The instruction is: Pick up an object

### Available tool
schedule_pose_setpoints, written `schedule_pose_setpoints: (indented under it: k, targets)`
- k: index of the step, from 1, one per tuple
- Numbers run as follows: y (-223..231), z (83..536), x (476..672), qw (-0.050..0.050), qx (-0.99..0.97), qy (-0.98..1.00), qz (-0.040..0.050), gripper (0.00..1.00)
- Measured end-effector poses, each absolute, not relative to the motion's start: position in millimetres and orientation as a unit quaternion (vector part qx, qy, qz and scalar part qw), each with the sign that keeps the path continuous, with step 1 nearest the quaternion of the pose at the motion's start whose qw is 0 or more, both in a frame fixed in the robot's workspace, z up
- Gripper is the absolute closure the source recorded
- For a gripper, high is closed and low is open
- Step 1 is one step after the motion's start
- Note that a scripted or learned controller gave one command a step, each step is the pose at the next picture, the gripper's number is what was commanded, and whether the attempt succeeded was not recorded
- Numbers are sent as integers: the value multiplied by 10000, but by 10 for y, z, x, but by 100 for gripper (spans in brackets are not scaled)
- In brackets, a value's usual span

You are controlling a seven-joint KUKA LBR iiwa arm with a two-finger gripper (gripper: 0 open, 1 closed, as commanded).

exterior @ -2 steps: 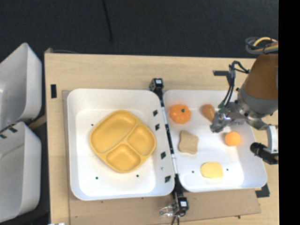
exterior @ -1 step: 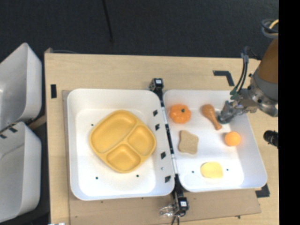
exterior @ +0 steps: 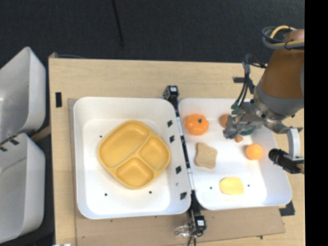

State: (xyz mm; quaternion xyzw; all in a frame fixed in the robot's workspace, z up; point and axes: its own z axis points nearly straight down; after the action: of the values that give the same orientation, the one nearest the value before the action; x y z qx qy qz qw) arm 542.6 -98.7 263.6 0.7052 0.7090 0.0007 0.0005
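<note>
My gripper [exterior: 234, 128] hangs low over the upper middle of the right bin [exterior: 274, 188]. A small brown-orange piece [exterior: 224, 120] lies just to its left, touching or nearly touching it, and another small orange bit [exterior: 239, 138] peeks out right under the gripper. An orange tomato-like fruit [exterior: 196, 124] with a green stem sits at the bin's upper left. A slice of bread [exterior: 206, 155] lies below that fruit. A small orange ball [exterior: 253, 151] rests to the gripper's lower right, and a yellow lemon-like piece [exterior: 231, 185] lies near the front.
The left bin [exterior: 84, 188] holds a yellow divided plate [exterior: 134, 153]. A divider with black clips [exterior: 180, 152] runs between the bins. The arm's orange-banded body [exterior: 282, 81] looms over the right bin's far right corner.
</note>
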Motion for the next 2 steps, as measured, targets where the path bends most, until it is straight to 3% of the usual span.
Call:
schedule_pose_setpoints:
  k: [2]
  targets:
    - [9, 2739, 5419, -1, 7045, 7097, 9, 100]
